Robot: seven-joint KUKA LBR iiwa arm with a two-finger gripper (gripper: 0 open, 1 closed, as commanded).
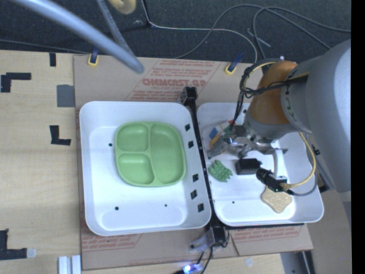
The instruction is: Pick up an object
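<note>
Below: smooth green divided plate (151,153), bumpy green piece (220,171).

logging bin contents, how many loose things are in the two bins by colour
green: 2, the divided plate in the left bin and a small leafy piece in the right bin
tan: 1, a cracker-like piece in the right bin
total: 3

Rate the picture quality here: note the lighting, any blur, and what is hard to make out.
Camera view: even, soft light, with faint shadows along the rims of the left bin; the green plate reads sharply; a grey bar across the top left is blurred and out of focus; the gripper is cluttered with cables, so its detail is hard to read.
</note>
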